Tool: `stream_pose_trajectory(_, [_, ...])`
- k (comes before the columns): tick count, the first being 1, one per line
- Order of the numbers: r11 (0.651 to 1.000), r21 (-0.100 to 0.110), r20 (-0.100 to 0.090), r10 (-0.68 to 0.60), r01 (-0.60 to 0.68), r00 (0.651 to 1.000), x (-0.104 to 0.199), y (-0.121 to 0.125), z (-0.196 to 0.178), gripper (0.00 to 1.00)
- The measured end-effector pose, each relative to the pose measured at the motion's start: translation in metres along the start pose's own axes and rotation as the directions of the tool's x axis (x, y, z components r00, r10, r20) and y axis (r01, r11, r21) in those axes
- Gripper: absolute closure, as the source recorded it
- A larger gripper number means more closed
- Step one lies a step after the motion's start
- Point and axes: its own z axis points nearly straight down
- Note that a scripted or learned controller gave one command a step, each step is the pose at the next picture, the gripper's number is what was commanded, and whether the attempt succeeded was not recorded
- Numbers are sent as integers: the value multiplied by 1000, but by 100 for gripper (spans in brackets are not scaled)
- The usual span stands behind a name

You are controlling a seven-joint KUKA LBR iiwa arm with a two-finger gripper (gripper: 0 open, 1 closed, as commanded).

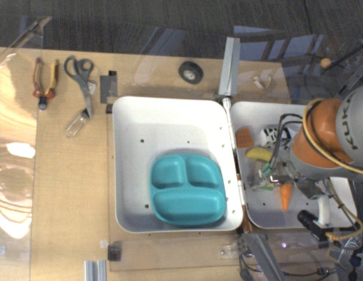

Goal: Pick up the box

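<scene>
Box (244, 137), small orange rectangular block

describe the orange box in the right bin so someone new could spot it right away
Start at the right bin, the white one under the grey arm. Look along its left wall, near the far corner: the orange box sits there. It is blocky and flat-sided, just beyond the curved yellow banana, unlike the pointed orange carrot lying nearer the front.
</scene>
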Motion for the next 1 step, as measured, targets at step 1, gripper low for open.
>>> stream_pose_trajectory(1, [996, 20, -4, 85, -85, 996, 68, 63, -83, 100])
